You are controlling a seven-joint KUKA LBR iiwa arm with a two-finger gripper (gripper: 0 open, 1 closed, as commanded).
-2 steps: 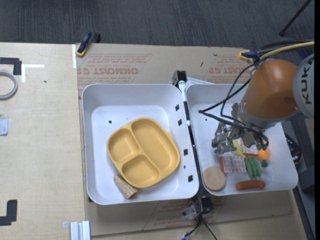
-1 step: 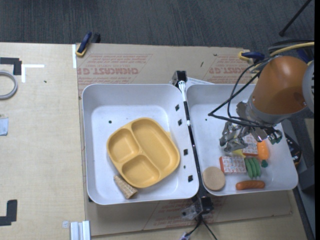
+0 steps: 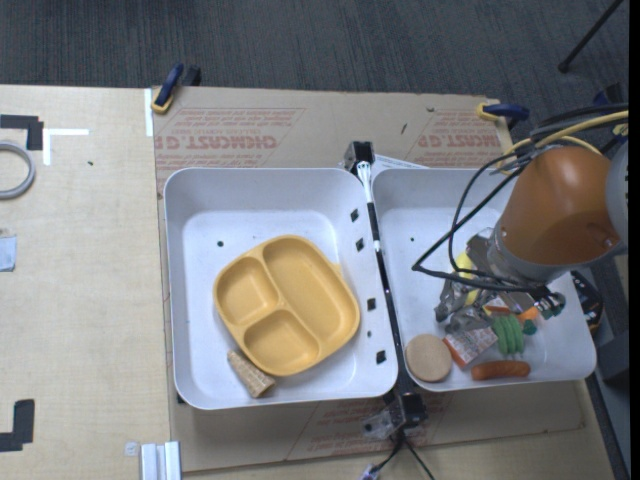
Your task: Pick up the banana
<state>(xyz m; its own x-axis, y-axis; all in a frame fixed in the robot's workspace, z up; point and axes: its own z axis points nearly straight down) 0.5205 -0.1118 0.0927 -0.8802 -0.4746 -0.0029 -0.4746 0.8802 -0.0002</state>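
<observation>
The arm's orange wrist band (image 3: 557,208) hangs over the right bin (image 3: 420,223). Below it, my gripper (image 3: 458,311) reaches down among a cluster of toy foods at the bin's front. A small yellow sliver (image 3: 463,261), likely the banana, peeks out at the arm's left edge, just behind the gripper. The arm hides the rest of it. Nothing can be seen held in the gripper.
Around the gripper lie a tan round biscuit (image 3: 429,358), a red sausage (image 3: 500,370), a green piece (image 3: 510,331) and a red-and-white packet (image 3: 471,345). The left bin (image 3: 195,218) holds a yellow divided plate (image 3: 287,303) and a tan wedge (image 3: 250,374). Black cables loop over the right bin.
</observation>
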